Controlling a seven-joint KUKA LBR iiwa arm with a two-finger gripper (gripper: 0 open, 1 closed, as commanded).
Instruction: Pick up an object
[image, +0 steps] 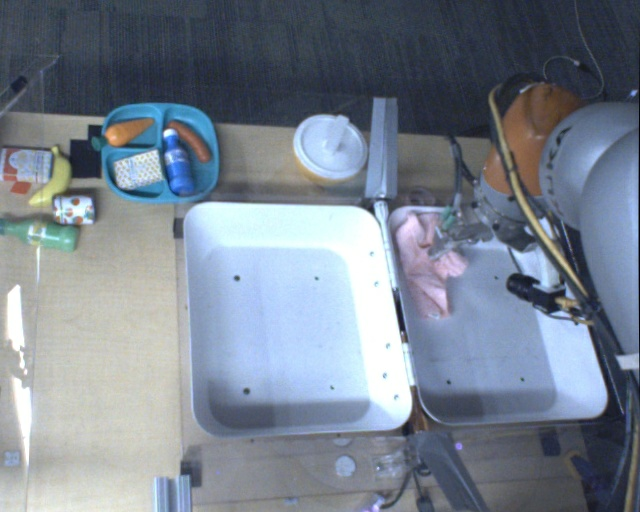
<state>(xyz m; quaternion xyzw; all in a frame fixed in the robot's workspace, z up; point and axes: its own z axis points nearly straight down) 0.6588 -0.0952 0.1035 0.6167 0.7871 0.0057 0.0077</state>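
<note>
A crumpled pink cloth (424, 268) lies in the right bin (520, 370), against its left wall near the far corner. My gripper (447, 238) reaches in from the right and is low over the cloth's far right part, touching or nearly touching it. The grey arm with its orange band (528, 118) rises behind it at the upper right. The gripper's body hides where it meets the cloth.
The left bin (290, 320) sits beside the right one, with a metal divider post (381, 150) behind their shared edge. A white lidded cup (330, 147), a blue tray of toy food (160, 152) and small toys (45, 195) stand on the bench behind and to the left.
</note>
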